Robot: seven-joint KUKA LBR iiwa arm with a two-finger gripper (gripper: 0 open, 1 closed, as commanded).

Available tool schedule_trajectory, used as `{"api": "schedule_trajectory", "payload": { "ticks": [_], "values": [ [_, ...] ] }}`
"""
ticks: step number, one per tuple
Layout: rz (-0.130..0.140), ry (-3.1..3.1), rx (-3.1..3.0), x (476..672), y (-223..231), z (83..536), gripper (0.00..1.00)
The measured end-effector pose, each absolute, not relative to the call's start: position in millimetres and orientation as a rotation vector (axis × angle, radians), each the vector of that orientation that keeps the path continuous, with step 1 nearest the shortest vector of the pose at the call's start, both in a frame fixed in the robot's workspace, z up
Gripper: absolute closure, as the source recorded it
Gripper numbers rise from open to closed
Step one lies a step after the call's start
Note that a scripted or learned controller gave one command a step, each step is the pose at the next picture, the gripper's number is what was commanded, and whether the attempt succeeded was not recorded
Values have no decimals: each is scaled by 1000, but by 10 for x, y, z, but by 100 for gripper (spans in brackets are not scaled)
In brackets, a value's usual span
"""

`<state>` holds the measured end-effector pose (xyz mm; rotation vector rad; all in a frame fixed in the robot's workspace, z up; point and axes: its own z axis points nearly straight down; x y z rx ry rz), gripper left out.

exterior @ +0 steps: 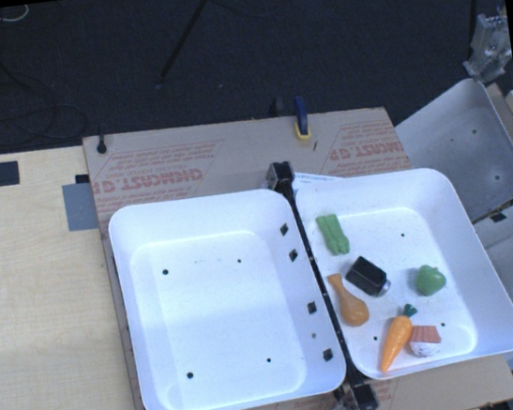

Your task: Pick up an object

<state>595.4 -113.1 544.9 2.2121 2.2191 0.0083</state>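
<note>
Nothing is lifted yet: the toys all lie in the right bin (448, 220), so the task looks to be at its start, with a target to be chosen. The black block (367, 275) sits mid-bin, a green stalk (332, 233) behind it, a green pepper (429, 279) to its right, a drumstick (348, 301) touching its left, and a carrot (395, 342) and pink piece (424, 340) in front. Whether the gripper is apart or together cannot be told; the next move likely calls for descending over the pepper, which stands apart.

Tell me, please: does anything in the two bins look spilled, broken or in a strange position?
Nothing stands out. The toy carrot, green pepper, black block, green pod and tan drumstick lie loose in the right bin, none spilled or damaged.
</note>
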Motion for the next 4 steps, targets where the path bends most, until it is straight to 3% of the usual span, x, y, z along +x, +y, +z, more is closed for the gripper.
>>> {"api": "schedule_trajectory", "payload": {
  "ticks": [4],
  "values": [
    [-3,2227,2218,6447,1505,5367,100]
  ]
}}
